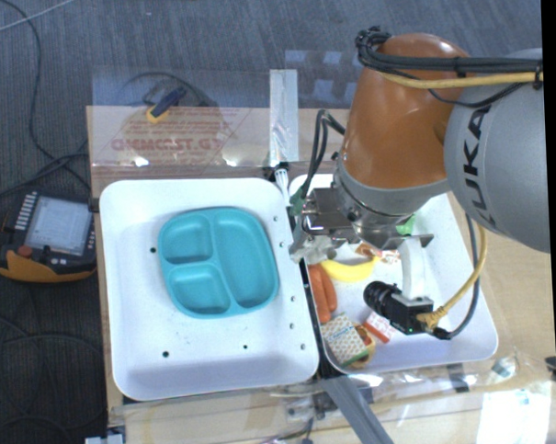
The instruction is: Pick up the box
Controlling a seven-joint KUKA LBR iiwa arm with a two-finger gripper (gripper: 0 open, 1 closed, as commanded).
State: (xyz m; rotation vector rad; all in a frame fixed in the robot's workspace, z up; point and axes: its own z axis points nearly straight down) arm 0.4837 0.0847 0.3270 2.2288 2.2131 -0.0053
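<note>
Down in the right bin (476,341), the box (343,341) lies toward the front from the gripper (339,246); whether its jaws are parted cannot be told.

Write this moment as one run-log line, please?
arm: low over right bin | tool: grip unclear | box: lying in right bin, near front | blue tray: in left bin | status: box not lifted

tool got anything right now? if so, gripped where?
Cannot tell. The tool is low in the right bin, its tips hidden under the wrist. The box lies near the front wall, apart from it.
</note>
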